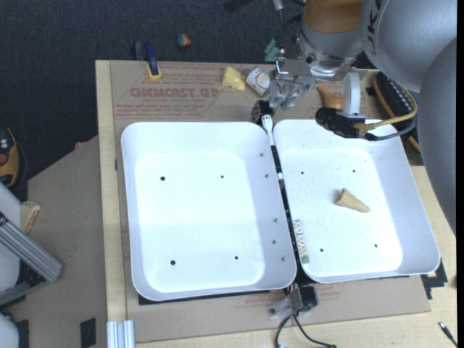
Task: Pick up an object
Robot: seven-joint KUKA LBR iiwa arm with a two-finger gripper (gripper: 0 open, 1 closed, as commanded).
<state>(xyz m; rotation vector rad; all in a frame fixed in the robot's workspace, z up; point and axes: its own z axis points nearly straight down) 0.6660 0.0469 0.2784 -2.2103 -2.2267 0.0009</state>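
Right bin (391,252) – tan wedge (352,201), tool (288,93) well apart.

One fixed overhead cam, slanted down on both bins (138,194), arm (406,27) entering from right.

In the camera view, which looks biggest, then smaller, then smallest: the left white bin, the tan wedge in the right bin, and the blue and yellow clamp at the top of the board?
1. Left white bin, by far the largest.
2. Tan wedge.
3. Blue and yellow clamp.
The wedge and clamp look close in size, so their order is unsure.
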